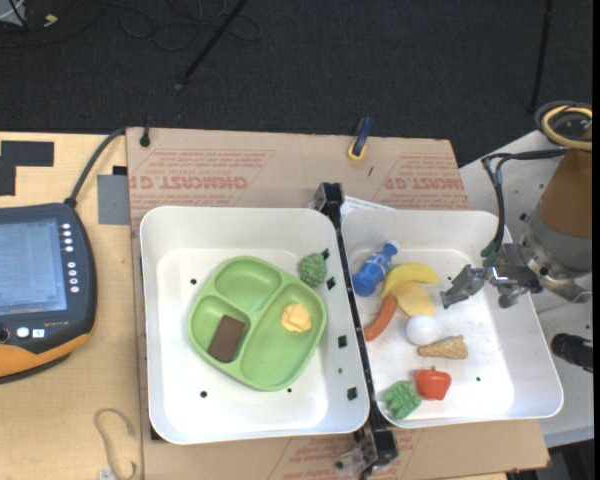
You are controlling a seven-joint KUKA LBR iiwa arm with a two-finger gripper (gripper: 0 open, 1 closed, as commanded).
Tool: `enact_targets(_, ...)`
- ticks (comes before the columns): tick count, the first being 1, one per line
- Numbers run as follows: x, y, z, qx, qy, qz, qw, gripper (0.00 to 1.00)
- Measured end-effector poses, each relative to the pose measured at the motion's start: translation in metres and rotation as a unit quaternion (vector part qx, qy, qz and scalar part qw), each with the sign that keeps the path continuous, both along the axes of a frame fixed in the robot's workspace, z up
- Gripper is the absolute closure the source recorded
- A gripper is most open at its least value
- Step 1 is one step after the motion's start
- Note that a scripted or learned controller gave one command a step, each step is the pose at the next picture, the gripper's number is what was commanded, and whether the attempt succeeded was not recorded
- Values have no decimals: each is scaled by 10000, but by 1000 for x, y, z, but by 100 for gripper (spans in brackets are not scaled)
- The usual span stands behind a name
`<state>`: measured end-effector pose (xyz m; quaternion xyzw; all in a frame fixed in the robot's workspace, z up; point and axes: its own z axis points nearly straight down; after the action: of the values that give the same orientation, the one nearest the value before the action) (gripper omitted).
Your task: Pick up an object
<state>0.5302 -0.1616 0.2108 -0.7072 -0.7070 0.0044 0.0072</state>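
fingers [461, 290] spread, grasping nothing | banana [412, 280] lay just beyond their tips in right bin [520, 388], touching white egg [421, 329] | judged light, stiff, slippery plastic | best pinched across mid-curve

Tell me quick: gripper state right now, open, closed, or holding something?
Gripper: over the right bin, just right of the banana, nothing seen between its tips; open or closed cannot be told from this view.
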Motion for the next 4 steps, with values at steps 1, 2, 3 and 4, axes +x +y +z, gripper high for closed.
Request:
enact_targets(1,2,0,4,-8,-41,7,10000,0)
enact_targets(2,-1,4,-43,-1,-21,13,10000,0)
enact_targets(3,-1,0,-90,0,-23,11,10000,0)
enact_targets(4,-1,2,-126,-11,-52,7,10000,0)
